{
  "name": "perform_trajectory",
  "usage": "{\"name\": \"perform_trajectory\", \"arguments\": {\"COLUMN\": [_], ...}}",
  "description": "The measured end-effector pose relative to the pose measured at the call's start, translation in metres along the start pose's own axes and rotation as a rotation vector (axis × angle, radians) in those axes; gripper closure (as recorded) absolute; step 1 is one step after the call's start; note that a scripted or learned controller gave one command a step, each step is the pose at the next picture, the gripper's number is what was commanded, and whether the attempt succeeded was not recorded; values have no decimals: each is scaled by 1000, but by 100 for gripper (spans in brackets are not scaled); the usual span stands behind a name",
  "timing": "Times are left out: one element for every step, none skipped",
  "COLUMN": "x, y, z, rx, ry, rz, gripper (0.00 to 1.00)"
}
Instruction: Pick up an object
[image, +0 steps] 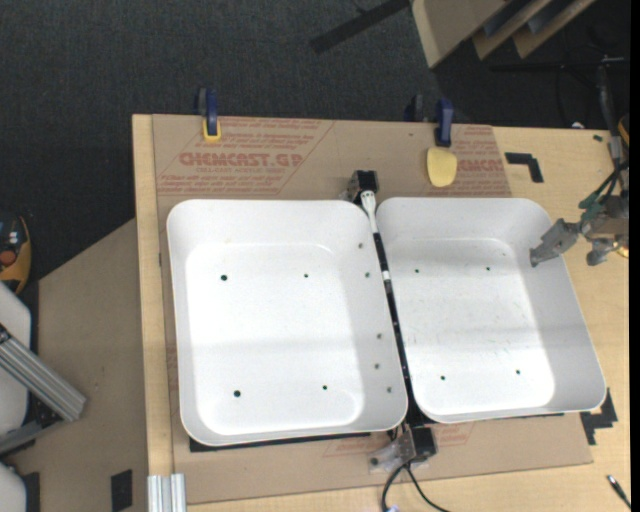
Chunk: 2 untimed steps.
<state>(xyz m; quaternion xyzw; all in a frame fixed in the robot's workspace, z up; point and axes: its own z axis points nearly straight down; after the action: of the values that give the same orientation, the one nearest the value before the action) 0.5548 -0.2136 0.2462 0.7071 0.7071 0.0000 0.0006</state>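
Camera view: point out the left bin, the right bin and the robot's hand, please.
left bin (200, 300): camera view, bare floor near its left wall.
right bin (470, 330): camera view, bare middle of its floor.
hand (545, 250): camera view, grey tip over the right bin's right rim.

The gripper (568, 238) is dull grey with a touch of teal. Just left of it, the nearer bin (560, 330) is white, peppered with fine dark specks and a few black dots. Farther left, the other bin (200, 330) is plain white with four black dots. Under both, the board (150, 200) is tan with faded red lettering. Up and left of the gripper, two clamps (444, 120) are blue, above a pale yellow pad (441, 167). Beyond the board, the floor (80, 90) is dark grey.
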Motion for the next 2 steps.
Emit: {"name": "perform_trajectory", "arguments": {"x": [-13, -11], "y": [-37, -36], "z": [-159, -160], "rx": [-18, -6], "ry": [-8, -4], "rz": [1, -1], "gripper": [0, 100]}}
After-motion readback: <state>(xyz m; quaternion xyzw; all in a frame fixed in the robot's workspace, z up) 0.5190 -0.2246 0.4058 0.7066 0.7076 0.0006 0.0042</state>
